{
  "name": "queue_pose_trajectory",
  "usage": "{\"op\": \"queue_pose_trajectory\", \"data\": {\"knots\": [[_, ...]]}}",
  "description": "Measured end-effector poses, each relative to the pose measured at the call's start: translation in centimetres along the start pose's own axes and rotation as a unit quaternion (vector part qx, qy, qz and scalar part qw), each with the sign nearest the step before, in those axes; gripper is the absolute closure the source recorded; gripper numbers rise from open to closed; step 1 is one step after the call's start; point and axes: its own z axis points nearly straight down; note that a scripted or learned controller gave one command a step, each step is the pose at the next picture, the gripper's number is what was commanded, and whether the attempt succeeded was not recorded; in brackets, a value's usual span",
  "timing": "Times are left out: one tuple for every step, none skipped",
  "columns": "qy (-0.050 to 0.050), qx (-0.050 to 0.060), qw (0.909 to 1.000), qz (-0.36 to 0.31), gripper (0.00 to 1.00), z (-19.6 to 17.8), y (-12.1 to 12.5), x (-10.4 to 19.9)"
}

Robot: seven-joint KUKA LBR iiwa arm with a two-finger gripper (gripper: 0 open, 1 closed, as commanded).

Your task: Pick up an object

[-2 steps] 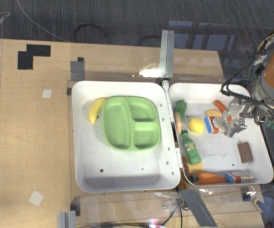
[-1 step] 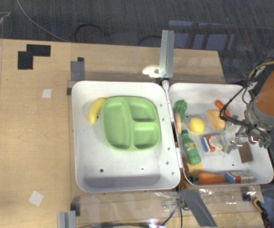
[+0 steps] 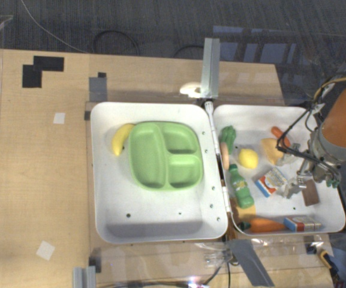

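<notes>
White right bin (image 3: 340, 221): toy lemon (image 3: 248, 158), green bottle (image 3: 240, 186), carrot (image 3: 267, 225), clear packet (image 3: 274, 177). Hand (image 3: 301, 185) low beside the packet; grip state cannot be told. Nothing lifted; pick not yet done.

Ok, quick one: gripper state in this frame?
Gripper: cannot be told; it is low over the right bin, beside a clear packet.

arm (image 3: 345, 125) cut by right edge, banana (image 3: 121, 138) partly behind tray (image 3: 164, 155)
</notes>
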Motion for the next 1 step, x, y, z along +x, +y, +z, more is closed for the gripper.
{"op": "queue_pose_trajectory", "data": {"knots": [[-0.003,0.000,0.9995,-0.032,0.00,0.27,4.52,-2.67]]}}
